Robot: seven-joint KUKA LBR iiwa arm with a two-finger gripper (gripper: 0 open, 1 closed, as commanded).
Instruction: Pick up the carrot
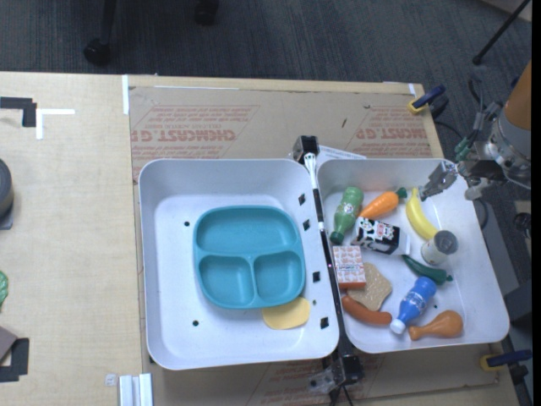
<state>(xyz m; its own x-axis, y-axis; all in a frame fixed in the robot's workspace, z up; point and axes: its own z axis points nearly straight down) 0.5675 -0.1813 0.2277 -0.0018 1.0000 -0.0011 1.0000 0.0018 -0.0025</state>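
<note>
bench (68, 227): carrot (379, 205) wedged by bottle (345, 212), banana (419, 218) | pincer (441, 178) state: we cannot tell | risk: we snag neighbours

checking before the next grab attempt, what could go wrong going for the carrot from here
The carrot is wedged among other things: a green bottle on one side, a banana on the other, a milk carton just below. The gripper could close on a neighbour or knock one aside. It also sits near the right bin's back wall, leaving little room to descend.
</note>
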